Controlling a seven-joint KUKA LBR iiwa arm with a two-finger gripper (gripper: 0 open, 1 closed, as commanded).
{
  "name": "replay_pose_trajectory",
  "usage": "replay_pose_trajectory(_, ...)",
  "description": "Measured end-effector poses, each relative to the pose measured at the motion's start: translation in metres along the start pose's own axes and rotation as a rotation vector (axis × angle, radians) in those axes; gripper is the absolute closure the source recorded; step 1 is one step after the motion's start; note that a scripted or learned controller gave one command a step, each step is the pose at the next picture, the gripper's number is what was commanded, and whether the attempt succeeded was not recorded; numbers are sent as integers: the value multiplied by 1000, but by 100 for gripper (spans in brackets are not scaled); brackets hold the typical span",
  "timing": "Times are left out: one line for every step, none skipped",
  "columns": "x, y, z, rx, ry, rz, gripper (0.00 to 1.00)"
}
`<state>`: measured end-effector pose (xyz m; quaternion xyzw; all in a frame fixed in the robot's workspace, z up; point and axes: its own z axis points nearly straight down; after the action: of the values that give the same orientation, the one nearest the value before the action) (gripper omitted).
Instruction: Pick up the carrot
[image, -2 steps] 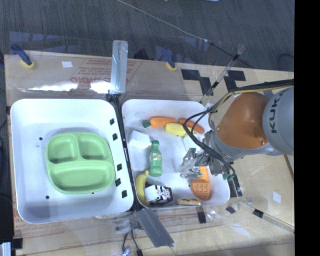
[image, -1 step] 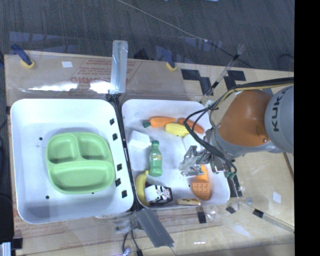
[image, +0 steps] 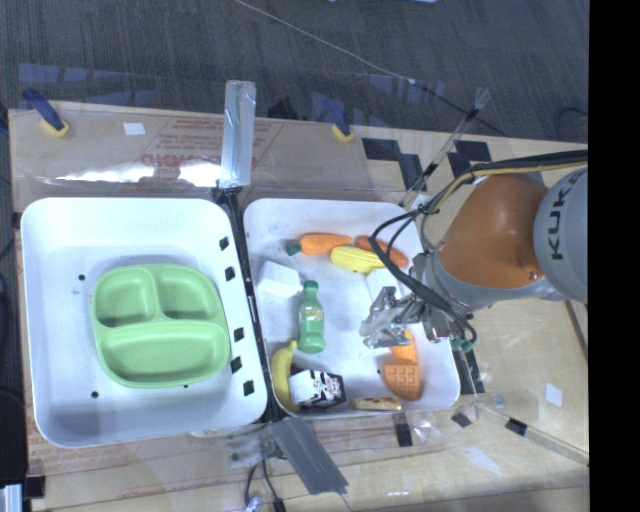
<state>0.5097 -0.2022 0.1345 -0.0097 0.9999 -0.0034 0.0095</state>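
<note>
So the carrot is lying on its side up at the far end of the right bin, green stub pointing left, with a yellow corn cob just beside it on the right. The tool hangs over the middle-right of that same bin, well apart from the carrot, nearer the waffle and an orange piece tucked under it. Honestly can't tell how wide the tool is spread, it's a shiny blur from this angle, and I can't see anything gripped in it. Also in the right bin: a green bottle in the middle, a banana and a small black-and-white carton at the near edge. The left bin holds a green divided plate. Both bins sit on the worktop.
</note>
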Motion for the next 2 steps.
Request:
replay_pose_trajectory(1,-6,-25,-8,14,-245,100)
replay_pose_trajectory(1,-6,-25,-8,14,-245,0)
